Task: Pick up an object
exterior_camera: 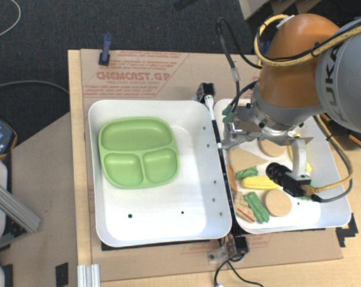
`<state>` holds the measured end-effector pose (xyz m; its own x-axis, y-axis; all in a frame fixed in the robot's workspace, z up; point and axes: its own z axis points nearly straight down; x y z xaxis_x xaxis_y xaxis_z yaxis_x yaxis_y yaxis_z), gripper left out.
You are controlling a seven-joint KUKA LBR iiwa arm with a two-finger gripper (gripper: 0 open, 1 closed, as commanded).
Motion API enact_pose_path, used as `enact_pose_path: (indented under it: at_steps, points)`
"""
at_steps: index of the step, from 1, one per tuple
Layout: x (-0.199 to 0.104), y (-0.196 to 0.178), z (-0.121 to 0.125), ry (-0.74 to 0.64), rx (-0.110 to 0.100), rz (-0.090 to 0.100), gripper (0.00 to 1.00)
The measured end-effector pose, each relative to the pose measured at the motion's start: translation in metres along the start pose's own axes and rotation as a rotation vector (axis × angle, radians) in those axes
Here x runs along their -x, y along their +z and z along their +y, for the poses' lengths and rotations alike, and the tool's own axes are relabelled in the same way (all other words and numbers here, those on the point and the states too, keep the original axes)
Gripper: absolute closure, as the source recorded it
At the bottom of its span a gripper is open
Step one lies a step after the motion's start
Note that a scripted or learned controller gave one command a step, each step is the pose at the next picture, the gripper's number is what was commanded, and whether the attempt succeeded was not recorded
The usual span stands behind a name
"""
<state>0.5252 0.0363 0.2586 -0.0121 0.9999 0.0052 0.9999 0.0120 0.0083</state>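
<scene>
**Item: gripper** (265, 137). It hangs low over the far half of the right bin (331, 217), mostly hidden under the orange-banded wrist. Cannot tell whether it is open or closed, and nothing can be seen held in it.

**Step in hand (judged):** approach for a pick, with no object secured yet.

**Candidate objects, placed from the gripper:**
- pale round biscuit (270, 147): just beside the gripper, partly covered by it, the closest piece
- green leaf piece (247, 173): near, toward the camera
- corn cob (262, 183): near, just past the leaf and touching it
- second round biscuit (279, 204): further toward the camera
- green pod (257, 207): beside that biscuit
- striped tan piece (244, 207): against the pod, by the bin's inner wall

**Next move (judged):** settle straight down on one piece. The crowded pieces nearer the camera leave little room around each one.

**Well apart from the gripper:** green divided plate (138, 152), alone in the left bin (162, 223).

**Surface:** both white bins sit on a cardboard sheet (132, 70) with red print. A blue clip (105, 49) is at its far edge.

**Room:** dark carpet (49, 28) with loose cables.
</scene>
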Motion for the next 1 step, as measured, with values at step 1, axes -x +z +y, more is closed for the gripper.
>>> enact_pose_path:
  at_steps: [1]
  points:
    - [-0.0083, -0.1525, -0.0441, 0.008, 0.011, -0.001, 1.00]
